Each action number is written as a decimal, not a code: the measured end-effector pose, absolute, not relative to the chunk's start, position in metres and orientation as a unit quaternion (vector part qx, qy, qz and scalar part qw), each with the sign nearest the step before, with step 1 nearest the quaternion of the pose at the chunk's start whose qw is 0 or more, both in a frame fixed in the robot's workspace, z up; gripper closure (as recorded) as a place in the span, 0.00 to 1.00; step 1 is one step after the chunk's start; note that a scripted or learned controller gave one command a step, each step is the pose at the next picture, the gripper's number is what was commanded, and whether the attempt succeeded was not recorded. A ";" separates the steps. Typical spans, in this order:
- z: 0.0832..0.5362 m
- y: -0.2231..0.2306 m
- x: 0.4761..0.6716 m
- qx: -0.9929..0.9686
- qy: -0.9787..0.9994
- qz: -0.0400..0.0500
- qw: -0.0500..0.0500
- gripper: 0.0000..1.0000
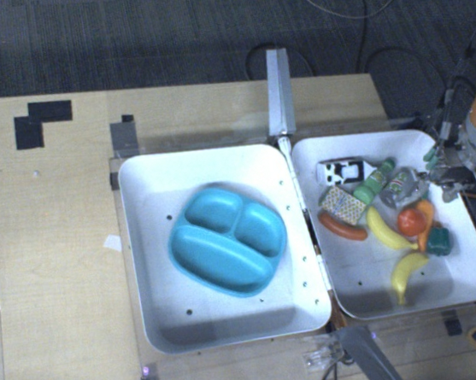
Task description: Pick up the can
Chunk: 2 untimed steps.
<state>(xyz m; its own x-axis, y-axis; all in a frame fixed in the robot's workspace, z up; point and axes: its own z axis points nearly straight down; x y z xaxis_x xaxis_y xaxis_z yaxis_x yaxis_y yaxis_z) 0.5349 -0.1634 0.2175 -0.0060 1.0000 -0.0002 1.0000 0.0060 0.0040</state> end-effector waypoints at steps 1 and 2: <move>0.151 -0.205 0.579 0.719 0.695 0.001 0.002 0.00; 0.088 -0.193 0.616 0.747 0.665 0.003 0.004 0.00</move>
